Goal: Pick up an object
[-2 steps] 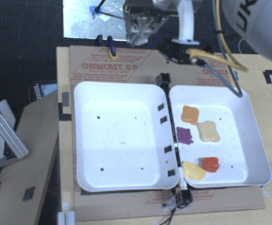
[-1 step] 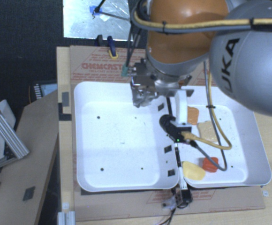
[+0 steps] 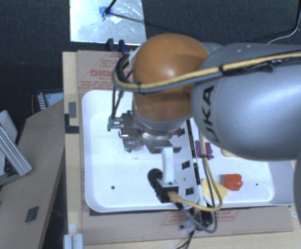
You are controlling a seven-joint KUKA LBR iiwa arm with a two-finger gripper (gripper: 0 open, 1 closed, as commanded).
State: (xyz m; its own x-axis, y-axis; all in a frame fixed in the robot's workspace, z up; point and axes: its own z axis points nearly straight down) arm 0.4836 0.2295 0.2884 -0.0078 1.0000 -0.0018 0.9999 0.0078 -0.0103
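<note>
My gripper [image 3: 132, 142] hangs low over the left half of the white bin [image 3: 99, 154], mostly hidden under the orange wrist band and the grey arm that reaches in from the right. To its right, a small orange-red object [image 3: 232, 181] lies on the bin floor near the front rim. A yellow object [image 3: 216, 189] lies just left of it, partly behind the cable. A purple object [image 3: 207, 150] peeks out from under the arm's edge. Nothing can be seen held at the gripper.
The bin rests on brown cardboard [image 3: 96, 71]. A shiny silver sheet [image 3: 106, 12] lies on the dark surface behind it. An aluminium rail [image 3: 5, 144] and a tan board [image 3: 41, 180] stand to the left. The arm covers the right side of the scene.
</note>
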